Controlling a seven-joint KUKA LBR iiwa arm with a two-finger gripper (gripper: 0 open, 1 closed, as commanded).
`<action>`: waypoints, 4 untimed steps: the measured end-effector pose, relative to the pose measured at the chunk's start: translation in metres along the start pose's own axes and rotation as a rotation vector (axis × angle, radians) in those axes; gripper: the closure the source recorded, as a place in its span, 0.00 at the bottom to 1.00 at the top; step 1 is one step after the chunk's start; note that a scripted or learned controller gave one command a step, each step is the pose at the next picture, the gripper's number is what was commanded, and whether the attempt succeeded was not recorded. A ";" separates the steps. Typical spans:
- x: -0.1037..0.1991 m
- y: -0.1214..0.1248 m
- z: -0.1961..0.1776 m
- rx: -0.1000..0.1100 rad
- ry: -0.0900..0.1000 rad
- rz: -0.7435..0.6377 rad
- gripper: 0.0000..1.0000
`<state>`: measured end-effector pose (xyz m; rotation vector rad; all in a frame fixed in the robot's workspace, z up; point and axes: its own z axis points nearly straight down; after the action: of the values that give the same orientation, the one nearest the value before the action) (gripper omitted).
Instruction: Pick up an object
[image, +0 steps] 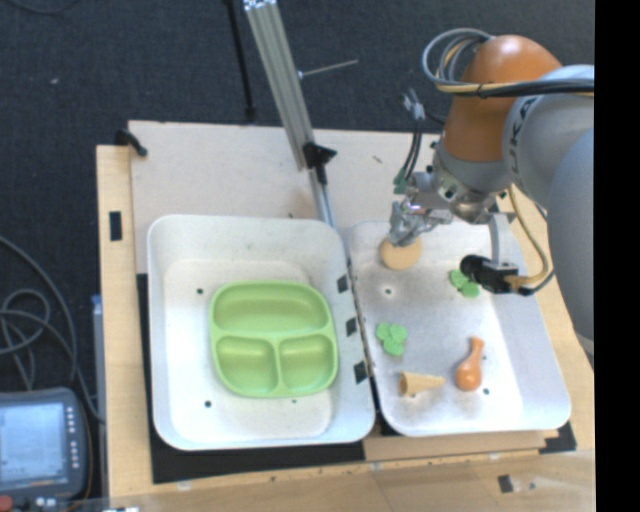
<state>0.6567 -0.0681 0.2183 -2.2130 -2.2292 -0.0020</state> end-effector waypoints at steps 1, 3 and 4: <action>0.051 0.011 -0.015 -0.002 0.000 0.000 1.00; 0.154 0.007 -0.012 -0.001 0.000 0.000 1.00; 0.157 0.010 -0.013 -0.001 -0.002 0.004 1.00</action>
<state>0.6651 0.0893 0.2317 -2.2188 -2.2265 -0.0016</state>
